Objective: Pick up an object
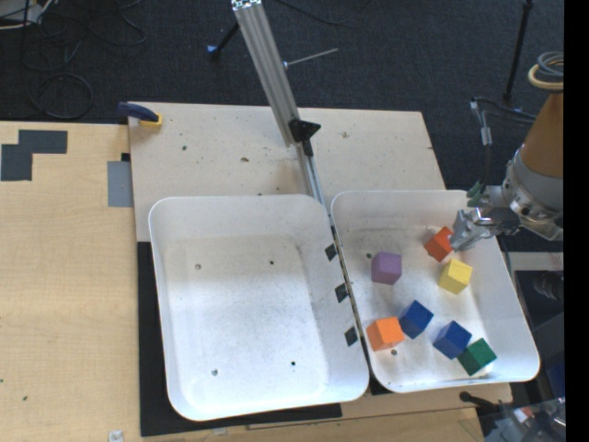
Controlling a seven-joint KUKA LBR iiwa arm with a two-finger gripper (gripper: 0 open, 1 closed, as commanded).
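In the camera view, the gripper (463,228) is seen low over the far right part of the right bin (515,376), reached in from the right. It is placed right at a red-orange cube (438,243), which lies against its tip; whether the cube is clamped cannot be told, nor how the tool stands. A yellow cube (455,275) lies just near of it. A purple cube (386,267) is found toward the bin's left. Nearer lie an orange cube (385,332), two blue cubes (416,319) (451,338) and a green cube (478,355). The left bin (166,247) is set beside it.
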